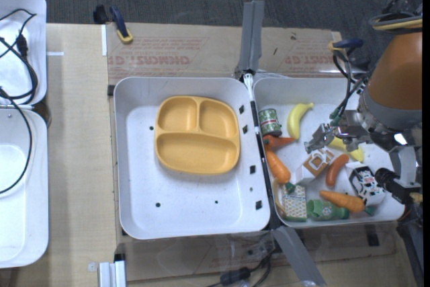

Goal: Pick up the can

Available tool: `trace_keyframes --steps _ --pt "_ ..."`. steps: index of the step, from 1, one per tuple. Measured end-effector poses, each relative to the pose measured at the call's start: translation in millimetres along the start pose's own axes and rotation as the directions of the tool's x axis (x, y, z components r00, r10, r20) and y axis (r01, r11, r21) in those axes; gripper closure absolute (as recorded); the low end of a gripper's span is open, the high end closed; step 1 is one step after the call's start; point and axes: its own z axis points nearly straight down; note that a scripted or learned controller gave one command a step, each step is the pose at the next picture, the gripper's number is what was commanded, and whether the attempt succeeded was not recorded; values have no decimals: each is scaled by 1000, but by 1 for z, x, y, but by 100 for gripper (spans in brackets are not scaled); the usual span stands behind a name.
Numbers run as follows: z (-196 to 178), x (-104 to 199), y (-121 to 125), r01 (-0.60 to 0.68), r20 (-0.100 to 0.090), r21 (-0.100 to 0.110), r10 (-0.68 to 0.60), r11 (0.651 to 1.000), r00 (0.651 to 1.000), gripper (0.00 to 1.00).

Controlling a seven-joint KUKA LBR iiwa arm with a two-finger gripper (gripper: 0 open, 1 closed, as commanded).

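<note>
hovering over the right bin's [396,144] middle, the gripper [327,138] looks parted with nothing between its fingers, while the can [269,122] lies untouched by that bin's left wall, so the pick remains undone.

Yellow divided plate [197,134] in left bin [134,212]; can [270,121], banana [299,119], carrots in right bin [279,87]
</note>
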Motion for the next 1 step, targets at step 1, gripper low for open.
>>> trace_keyframes --steps 1 --pt "109 -38 23 -36 0 -3 36 999 999 0"
